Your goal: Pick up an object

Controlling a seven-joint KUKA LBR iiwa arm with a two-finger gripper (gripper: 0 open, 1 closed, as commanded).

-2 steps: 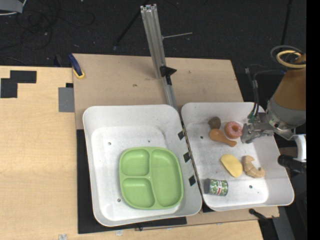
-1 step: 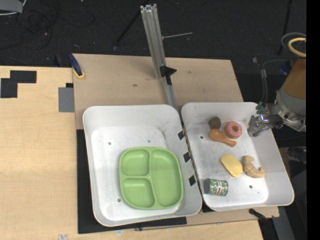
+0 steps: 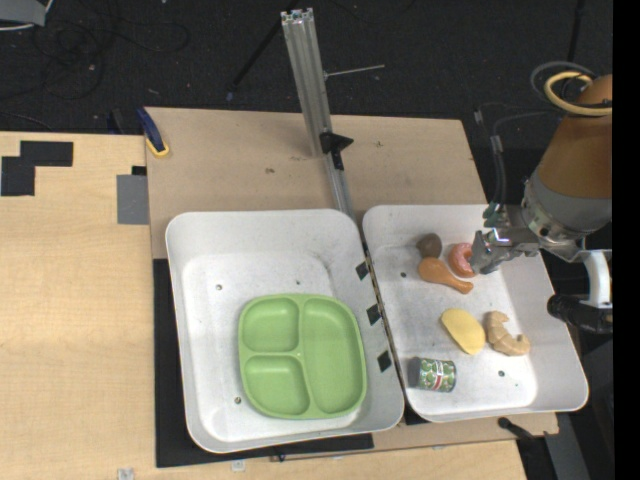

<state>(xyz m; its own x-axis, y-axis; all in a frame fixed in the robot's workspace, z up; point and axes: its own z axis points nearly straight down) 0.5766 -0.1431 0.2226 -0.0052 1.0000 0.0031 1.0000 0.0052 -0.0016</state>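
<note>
At the frame's right, the gripper (image 3: pixel 487 253) hangs over the pink object (image 3: pixel 460 259), evidently targeting it; its grip I cannot tell.

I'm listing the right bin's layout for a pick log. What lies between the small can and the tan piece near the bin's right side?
In the camera view, a yellow oval object lies between the can and the tan piece, close beside the tan piece.
</note>
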